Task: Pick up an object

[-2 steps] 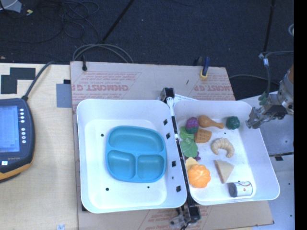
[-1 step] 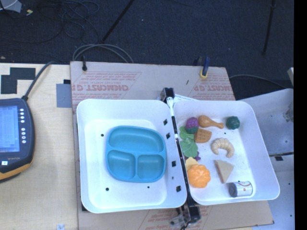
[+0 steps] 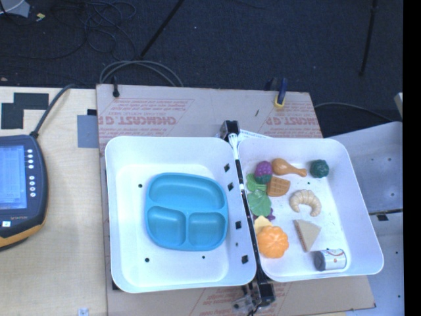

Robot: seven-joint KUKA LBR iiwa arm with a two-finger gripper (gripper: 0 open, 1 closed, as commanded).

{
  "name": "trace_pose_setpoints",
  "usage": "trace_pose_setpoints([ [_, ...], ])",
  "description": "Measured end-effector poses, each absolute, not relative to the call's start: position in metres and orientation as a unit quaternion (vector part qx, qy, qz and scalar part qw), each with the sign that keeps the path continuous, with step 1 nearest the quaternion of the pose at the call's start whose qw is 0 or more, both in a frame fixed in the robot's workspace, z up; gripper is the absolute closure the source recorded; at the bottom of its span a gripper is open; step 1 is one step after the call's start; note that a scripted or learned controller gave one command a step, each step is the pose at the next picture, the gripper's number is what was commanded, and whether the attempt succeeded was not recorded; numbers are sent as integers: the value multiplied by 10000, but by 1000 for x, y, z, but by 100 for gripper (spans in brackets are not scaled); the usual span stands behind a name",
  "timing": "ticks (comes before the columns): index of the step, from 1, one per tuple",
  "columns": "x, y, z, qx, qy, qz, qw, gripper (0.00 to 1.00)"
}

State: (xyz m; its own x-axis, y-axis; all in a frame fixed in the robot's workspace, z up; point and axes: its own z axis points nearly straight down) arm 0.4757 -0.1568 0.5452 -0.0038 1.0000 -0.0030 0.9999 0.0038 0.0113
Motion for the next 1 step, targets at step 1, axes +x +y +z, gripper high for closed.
trace_pose_setpoints([
  [1, 476, -92, 470, 7051, 7091, -21, -34, 100],
])
